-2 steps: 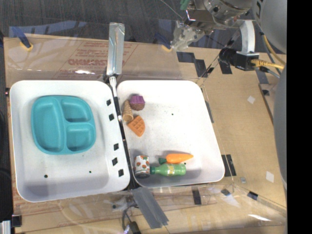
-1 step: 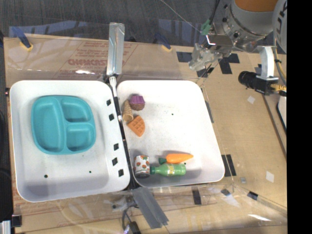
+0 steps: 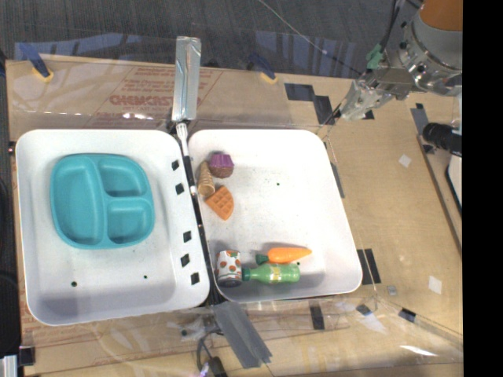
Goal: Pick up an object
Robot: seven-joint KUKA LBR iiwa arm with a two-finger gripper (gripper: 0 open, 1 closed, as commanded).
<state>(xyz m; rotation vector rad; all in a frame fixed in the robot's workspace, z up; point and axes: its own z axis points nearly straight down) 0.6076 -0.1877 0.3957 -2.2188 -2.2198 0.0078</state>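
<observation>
Bins sit side by side on the bench, and the left bin [image 3: 31, 210] holds a teal divided plate [image 3: 100, 199] lying flat toward its left half. The right bin [image 3: 314, 203] carries all the small toys. Along its left wall, near the top, a purple-topped ice cream cone [image 3: 214, 171] lies tilted, and a small orange waffle [image 3: 221, 203] rests just below it. Near the front edge, a small red-and-white can [image 3: 229, 265] stands just beside a green bottle [image 3: 272, 274] lying on its side, with an orange carrot [image 3: 288, 254] lying just above the bottle and close against it. Well apart from these, up beyond the right bin's far right corner, the gripper [image 3: 355, 107] hangs over the bare bench with nothing between its fingers; whether they are spread or pressed together I cannot tell.
</observation>
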